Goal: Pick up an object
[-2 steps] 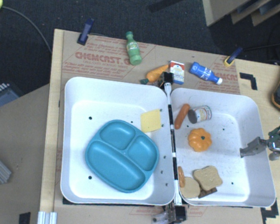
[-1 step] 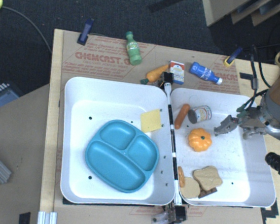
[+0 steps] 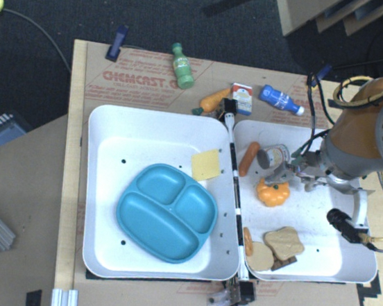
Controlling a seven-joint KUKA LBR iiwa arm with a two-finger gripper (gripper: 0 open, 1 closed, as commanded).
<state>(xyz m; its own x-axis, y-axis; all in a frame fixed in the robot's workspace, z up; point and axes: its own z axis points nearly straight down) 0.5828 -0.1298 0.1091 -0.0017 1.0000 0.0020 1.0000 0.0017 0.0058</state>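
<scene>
The end effector hung low in the right bin, just above a small orange toy pumpkin near the bin's left wall. The pumpkin looked light, hard and smooth, so a hold across its round sides seemed best. The wrist hid the finger area, so I could not tell how it stood.

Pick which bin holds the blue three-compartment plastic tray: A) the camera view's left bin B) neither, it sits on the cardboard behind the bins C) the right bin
A: the blue three-compartment plastic tray lies flat inside the left white bin, beside a yellow square slice, while the right white bin holds the small food items.
</scene>
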